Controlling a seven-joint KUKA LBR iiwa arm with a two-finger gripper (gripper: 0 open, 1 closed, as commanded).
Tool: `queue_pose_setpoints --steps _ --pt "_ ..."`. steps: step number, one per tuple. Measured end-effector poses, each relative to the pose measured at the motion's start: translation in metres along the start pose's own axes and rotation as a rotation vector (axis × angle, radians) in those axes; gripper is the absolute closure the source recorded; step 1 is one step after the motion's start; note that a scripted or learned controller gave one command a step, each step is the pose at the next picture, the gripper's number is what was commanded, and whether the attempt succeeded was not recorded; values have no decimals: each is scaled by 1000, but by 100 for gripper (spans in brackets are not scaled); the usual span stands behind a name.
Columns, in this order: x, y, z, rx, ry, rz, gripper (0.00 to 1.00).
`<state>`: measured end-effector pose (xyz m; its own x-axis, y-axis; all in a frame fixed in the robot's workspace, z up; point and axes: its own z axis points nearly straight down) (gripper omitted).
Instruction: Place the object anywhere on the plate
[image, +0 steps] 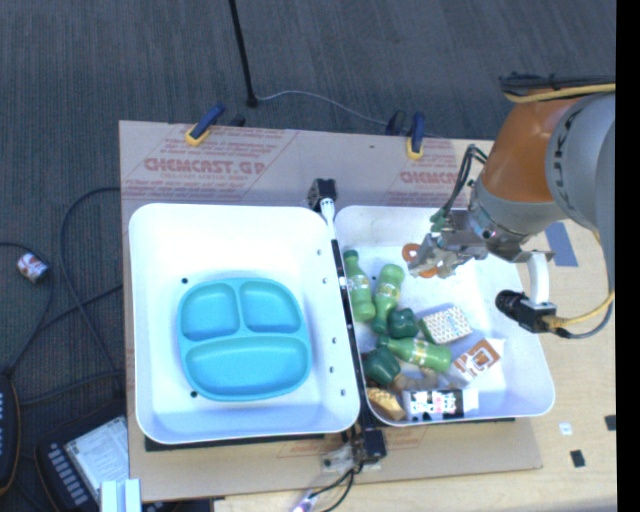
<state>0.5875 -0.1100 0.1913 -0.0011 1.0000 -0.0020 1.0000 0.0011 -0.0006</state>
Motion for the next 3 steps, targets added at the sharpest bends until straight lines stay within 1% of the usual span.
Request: queue_pose_setpoints --steps 1,2,3 --pt "69 -38 7 1 2 0 100" --pt "69 -38 7 1 2 0 0" --pt "69 -37 -2 1 1 0 100"
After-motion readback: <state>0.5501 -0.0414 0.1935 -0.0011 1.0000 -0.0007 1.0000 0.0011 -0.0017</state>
